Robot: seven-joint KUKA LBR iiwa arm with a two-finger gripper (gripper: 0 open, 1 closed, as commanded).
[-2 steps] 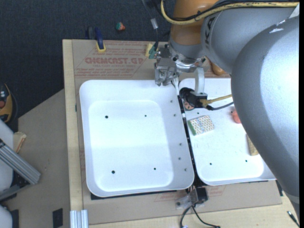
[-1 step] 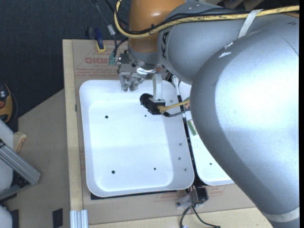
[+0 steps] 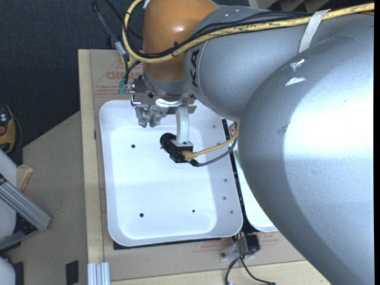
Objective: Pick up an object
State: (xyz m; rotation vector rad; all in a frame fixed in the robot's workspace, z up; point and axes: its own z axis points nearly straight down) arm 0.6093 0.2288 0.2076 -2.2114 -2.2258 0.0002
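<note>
Hanging over the far end of the left bin (image 3: 104, 171) in the camera view, the hand (image 3: 148, 119) sat low, close to the bin's far wall, under the orange band (image 3: 172, 16) of the arm (image 3: 285, 100). Couldn't tell whether the hand was spread or pressed together, as it was too small & shadowed from this angle. Nothing was seen pinched in it.

Progress, as a judgement: pick prob. not done yet, approx. at the reach/descent stage, w/ grasp and lift both left. Where the obj lay couldn't be told. The bin floor in sight was plain white w/ a few small dark dots (image 3: 141, 215), and the arm hid most of the right bin (image 3: 261, 221).

Edges & room: the hand was nearer the left bin's left wall than its right, w/ lots of open floor toward the near rim. Walls were shallow, so a low sideways move could clip the far wall, I'd judge. The dark gap (image 3: 235, 177) btw the bins ran just beside the arm. The counter (image 3: 89, 159) had free margin on the left.
</note>
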